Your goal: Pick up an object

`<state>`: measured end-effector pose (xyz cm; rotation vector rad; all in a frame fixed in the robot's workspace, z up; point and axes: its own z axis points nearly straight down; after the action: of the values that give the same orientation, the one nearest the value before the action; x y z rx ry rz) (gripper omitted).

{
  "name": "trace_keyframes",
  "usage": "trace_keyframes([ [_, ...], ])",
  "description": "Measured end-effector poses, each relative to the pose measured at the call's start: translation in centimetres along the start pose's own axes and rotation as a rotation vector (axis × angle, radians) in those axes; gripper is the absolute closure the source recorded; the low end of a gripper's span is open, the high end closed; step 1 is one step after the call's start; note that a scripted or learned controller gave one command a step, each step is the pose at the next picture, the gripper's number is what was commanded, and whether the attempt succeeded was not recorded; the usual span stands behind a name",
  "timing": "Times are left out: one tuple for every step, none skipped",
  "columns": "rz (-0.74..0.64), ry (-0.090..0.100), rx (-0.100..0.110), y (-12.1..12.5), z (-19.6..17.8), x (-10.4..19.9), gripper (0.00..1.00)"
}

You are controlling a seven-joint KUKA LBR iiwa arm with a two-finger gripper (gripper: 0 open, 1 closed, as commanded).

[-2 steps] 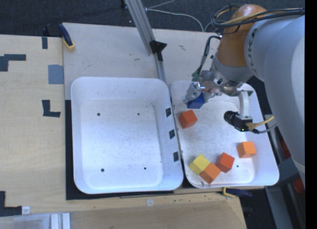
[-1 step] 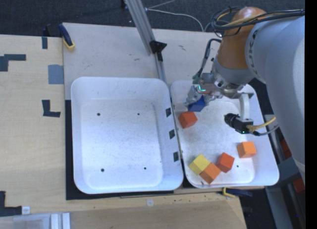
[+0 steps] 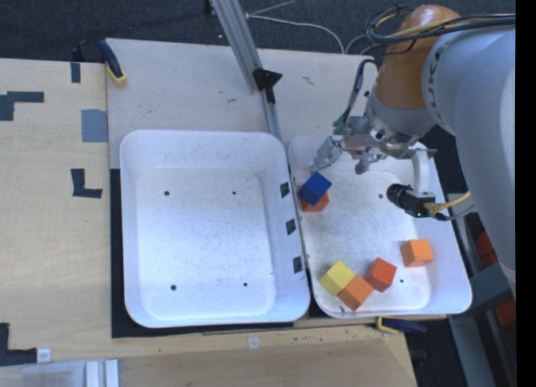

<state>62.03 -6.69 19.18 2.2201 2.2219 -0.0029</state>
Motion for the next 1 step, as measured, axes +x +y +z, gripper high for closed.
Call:
trace_keyframes([
  [-0.001,0.001,-0.003,-0.49,4.45,-1.74,0.00],
])
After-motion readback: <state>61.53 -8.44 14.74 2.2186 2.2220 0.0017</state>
